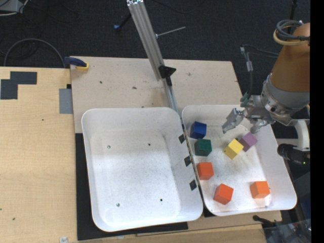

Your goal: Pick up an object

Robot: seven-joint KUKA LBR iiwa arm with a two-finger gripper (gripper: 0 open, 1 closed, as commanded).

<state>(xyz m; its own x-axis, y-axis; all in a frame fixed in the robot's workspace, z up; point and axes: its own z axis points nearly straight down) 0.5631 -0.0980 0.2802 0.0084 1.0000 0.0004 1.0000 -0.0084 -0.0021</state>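
At right of frame the end effector (242,119) hangs spread and empty in the right bin (283,196), near the yellow cube (234,149) and purple cube (249,140); nothing picked yet.

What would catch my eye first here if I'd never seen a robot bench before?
Probably the bright blocks in the right bin: a blue block, a green block, a yellow block, a purple block and three orange ones nearer the front. Above the yellow and purple pair hangs the gripper of the grey-and-orange arm.
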